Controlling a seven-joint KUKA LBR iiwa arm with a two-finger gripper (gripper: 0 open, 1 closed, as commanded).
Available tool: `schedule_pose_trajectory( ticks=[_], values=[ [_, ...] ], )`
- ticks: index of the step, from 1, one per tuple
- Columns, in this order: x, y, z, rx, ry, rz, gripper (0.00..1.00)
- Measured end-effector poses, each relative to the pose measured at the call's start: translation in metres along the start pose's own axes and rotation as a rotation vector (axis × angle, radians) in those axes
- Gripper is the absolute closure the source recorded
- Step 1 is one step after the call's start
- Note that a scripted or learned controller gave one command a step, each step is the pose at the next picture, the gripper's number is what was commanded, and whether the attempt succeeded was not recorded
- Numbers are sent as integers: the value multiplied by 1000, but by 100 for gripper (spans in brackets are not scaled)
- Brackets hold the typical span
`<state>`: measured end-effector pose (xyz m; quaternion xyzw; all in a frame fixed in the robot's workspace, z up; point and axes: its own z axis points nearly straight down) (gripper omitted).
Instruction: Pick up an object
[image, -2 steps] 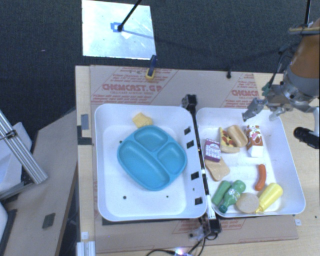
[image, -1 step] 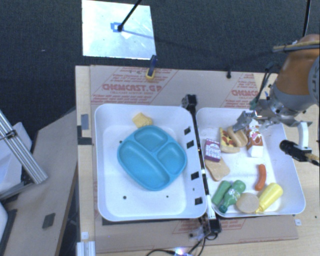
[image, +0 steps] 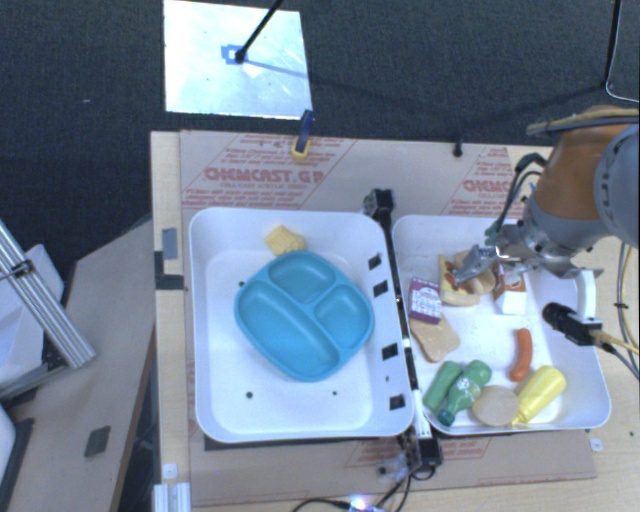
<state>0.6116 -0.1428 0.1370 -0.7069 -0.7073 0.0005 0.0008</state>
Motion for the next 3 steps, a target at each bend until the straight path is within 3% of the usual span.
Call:
schedule_pose_trajectory(
  ticks=[1, 2, 3],
  values=[
    [0, 3, 46, -10, -2, 0, 0],
    [0, 5, 34, -16, -3, 0, 100],
    [-2, 5, -30, -6, -1, -3, 100]
  ],
)
